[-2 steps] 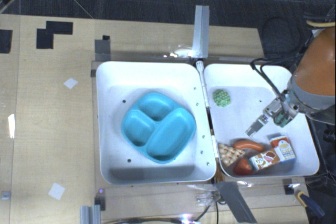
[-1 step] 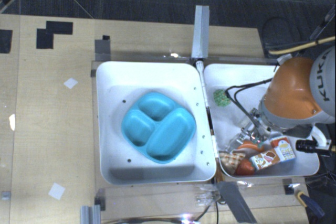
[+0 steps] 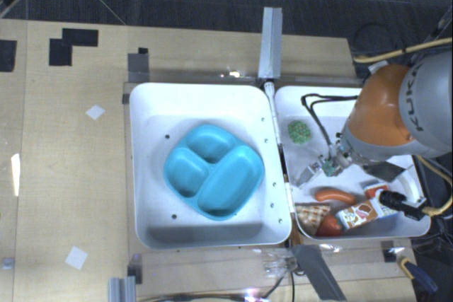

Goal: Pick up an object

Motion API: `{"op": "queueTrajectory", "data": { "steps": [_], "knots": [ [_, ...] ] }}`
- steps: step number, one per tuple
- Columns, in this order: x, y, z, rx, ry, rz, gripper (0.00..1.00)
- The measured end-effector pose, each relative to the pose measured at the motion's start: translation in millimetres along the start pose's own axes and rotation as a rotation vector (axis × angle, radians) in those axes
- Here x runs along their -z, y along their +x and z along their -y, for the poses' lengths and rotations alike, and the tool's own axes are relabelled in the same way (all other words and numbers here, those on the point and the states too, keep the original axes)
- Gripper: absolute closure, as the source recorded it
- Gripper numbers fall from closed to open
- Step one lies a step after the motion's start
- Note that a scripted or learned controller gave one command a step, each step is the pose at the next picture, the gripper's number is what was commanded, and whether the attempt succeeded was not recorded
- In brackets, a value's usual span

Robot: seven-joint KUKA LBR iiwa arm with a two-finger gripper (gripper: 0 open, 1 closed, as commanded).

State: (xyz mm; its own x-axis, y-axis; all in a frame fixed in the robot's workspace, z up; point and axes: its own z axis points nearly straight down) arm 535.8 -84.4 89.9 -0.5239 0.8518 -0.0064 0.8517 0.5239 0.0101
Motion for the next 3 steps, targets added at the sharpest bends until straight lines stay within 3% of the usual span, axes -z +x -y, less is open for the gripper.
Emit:
{"op": "queueTrajectory", "data": {
  "steps": [1, 2, 3],
  "knots": [
    [16.9, -51.3, -39.0, -0.1, 0.004, -0.002, 0.0],
    [22.6, -3.1, 54.4, -0.12, 0.008, -0.004, 0.0],
    [0.8, -1.2, 53.2, -0.058, -0.001, 0.002, 0.0]
  ]
}}
